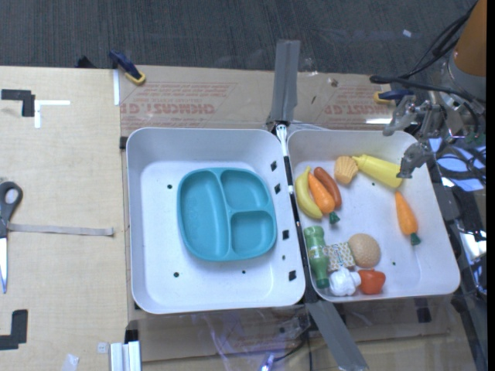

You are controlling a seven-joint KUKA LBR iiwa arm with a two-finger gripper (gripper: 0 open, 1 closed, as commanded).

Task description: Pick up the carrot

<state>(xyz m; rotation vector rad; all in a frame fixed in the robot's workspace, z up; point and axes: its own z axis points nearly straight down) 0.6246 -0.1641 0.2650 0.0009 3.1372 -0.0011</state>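
An orange carrot (406, 215) with a small green tip lies on the floor of the right bin (433, 280), near its right wall. A second carrot-like orange piece (321, 195) lies at the bin's left side, between a banana (303, 197) and a hot dog (328, 185). My gripper (402, 144) hangs over the bin's back right corner, above and behind the right-hand carrot and apart from it. It is open and holds nothing. One fingertip (409, 163) is beside the end of a yellow corn cob (377, 168).
The left bin (147, 277) holds a teal divided plate (228, 212). At the front of the right bin lie a green bottle (314, 247), a bread roll (364, 248), a tomato (373, 281) and a white garlic bulb (343, 283). Cables hang at the right.
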